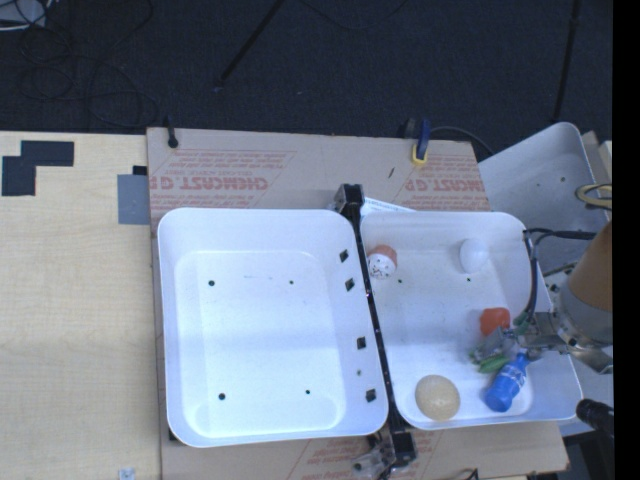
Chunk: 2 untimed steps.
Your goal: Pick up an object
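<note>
The right bin [450,420] holds several small objects. At its back lie a white and orange ball [381,261] and a white ball [473,255]. A cream egg-shaped object [437,396] rests near the front wall. At the right side an orange object [494,320], a green item [492,363] and a blue bottle [507,384] lie close together. My gripper [503,346] reaches in from the right and sits low among these three, just below the orange object and above the blue bottle. It partly covers the green item.
The left bin [170,268] stands beside the right one, with a black divider [362,308] between them. Both rest on a cardboard sheet [300,173] on the wooden bench. The arm [595,288] crosses the right bin's right wall.
</note>
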Each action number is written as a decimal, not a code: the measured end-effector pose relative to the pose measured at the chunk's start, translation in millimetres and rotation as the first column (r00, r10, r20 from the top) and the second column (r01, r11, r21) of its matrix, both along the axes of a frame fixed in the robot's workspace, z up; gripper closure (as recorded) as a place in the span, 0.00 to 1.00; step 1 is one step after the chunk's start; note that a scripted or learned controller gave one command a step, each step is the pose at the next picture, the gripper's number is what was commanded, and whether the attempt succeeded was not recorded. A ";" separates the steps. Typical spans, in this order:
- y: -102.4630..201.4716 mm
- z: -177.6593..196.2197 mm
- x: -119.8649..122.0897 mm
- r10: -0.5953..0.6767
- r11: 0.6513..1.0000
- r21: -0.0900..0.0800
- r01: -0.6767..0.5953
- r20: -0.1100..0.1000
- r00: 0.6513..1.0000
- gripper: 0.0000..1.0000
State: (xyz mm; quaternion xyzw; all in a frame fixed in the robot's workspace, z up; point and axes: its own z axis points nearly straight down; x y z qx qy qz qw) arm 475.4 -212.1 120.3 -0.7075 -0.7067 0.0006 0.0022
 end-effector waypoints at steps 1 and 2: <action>-1.7 9.4 0.0 -0.004 1.000 -0.002 0.004 0.003 1.000 0.00; -0.9 0.5 -0.5 -0.005 1.000 0.000 0.005 0.000 1.000 0.00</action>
